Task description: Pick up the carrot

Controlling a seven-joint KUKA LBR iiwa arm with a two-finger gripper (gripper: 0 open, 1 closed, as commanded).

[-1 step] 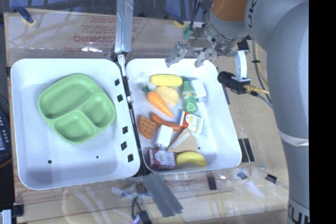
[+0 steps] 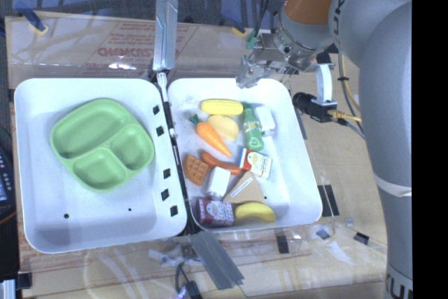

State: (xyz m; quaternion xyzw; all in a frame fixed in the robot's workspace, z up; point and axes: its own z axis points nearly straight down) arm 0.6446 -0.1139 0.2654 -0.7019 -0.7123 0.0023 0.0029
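Observation:
The carrot point(image 2: 212, 137), orange with a green top, lies slanted in the right bin point(image 2: 303, 171), just left of a pale yellow potato-like piece point(image 2: 224, 126). My gripper point(image 2: 250, 74) hangs above the bin's far rim, up and to the right of the carrot and well apart from it. Nothing shows between its fingers, which look close together.
Around the carrot lie a corn cob point(image 2: 221, 107), a green bottle point(image 2: 252, 128), a waffle point(image 2: 196, 169), a sausage point(image 2: 220, 163), a small carton point(image 2: 258, 163), a banana point(image 2: 254, 212) and a dark packet point(image 2: 214, 212). The left bin point(image 2: 35, 213) holds a green divided plate point(image 2: 102, 143).

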